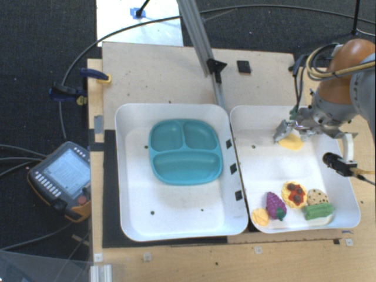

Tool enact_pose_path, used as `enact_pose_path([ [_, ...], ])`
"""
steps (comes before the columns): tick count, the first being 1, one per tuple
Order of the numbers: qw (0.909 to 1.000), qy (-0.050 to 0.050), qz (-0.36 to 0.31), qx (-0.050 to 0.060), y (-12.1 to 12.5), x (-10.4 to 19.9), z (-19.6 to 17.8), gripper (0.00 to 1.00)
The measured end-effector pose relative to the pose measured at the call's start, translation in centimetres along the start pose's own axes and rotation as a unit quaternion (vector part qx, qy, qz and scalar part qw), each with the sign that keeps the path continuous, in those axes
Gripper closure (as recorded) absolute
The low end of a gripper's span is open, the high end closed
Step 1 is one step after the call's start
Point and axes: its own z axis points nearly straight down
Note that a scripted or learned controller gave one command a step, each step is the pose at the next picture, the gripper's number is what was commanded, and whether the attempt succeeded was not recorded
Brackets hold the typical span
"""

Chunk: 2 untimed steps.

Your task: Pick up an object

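Note:
A pale yellow wedge-shaped toy (292, 143) lies in the upper part of the right bin (264, 163). My gripper (288, 131) is low over the bin, right at the wedge's upper left edge, and partly covers it. Whether the wedge is gripped or merely under the gripper I cannot tell. Along the bin's near edge lie purple grapes (274, 205), a pizza-like toy (294, 194), a speckled cookie (318, 196), a green piece (318, 211) and a small orange-yellow piece (260, 217).
The left bin (135, 192) holds a teal divided plate (185, 152). A slanted metal pole (197, 28) rises behind the bins. Black clips (233, 169) sit along the seam between the bins. A teach pendant (61, 178) lies off the bench at left.

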Motion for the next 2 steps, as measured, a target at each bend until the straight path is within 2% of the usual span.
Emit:
enact_pose_path([
  [1,1.0,-0.001,0.0,-0.002,0.2,0.0,3.7,0.0],
  [2,1.0,-0.002,-0.001,-0.006,0.4,-0.1,2.3,1.0],
])
